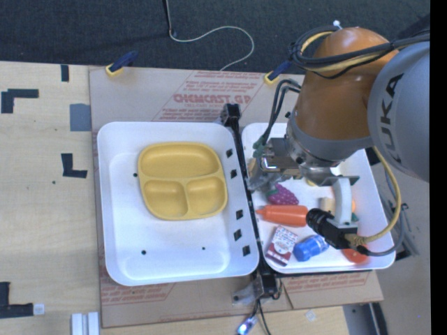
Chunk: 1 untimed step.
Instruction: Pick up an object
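Two risks are posed at this moment. The gripper [262, 176] is seen low over the left part of the right bin [364, 187], just beside the wall shared with the left bin [119, 208] and close above a purple grape bunch [283, 195], the likeliest thing to be picked. Whether the gripper is apart or together cannot be told, and nothing is shown held in it. A descent so near the wall may be stopped by the rim, or the grapes may be nudged aside rather than enclosed. The grapes are also crowded by an orange carrot [283, 215] lying just below them, so two things may be caught at once, or one may slip free.

Counted in the right bin:
- one grape bunch
- one carrot
- one red-and-white packet [281, 245]
- one blue object [309, 248]
- one red piece [355, 256], partly hidden

Counted in the left bin is one yellow divided plate [183, 180] with three compartments.
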Available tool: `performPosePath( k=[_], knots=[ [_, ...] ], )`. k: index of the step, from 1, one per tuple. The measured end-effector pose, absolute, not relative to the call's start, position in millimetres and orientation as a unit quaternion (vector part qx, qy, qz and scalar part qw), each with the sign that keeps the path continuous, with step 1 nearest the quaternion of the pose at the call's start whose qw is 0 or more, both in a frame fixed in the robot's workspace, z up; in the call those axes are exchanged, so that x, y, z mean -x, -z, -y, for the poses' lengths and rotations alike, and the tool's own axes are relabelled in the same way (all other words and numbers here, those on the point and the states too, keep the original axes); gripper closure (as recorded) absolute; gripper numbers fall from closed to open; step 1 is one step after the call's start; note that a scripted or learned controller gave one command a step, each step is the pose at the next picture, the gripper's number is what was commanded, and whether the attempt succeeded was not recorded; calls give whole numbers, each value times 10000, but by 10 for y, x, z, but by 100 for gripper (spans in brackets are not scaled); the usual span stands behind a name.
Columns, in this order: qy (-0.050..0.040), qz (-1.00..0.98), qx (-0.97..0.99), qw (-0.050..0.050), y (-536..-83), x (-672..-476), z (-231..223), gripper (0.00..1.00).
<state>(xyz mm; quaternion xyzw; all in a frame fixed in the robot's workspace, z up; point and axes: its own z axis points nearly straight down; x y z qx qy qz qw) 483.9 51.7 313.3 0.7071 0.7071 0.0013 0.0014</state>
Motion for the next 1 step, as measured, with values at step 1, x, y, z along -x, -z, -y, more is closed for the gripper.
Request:
performPosePath(
  k=[1],
  knots=[
    [-66,-7106,-7035,33,-4414,-4844,-1246,100]
  ],
)
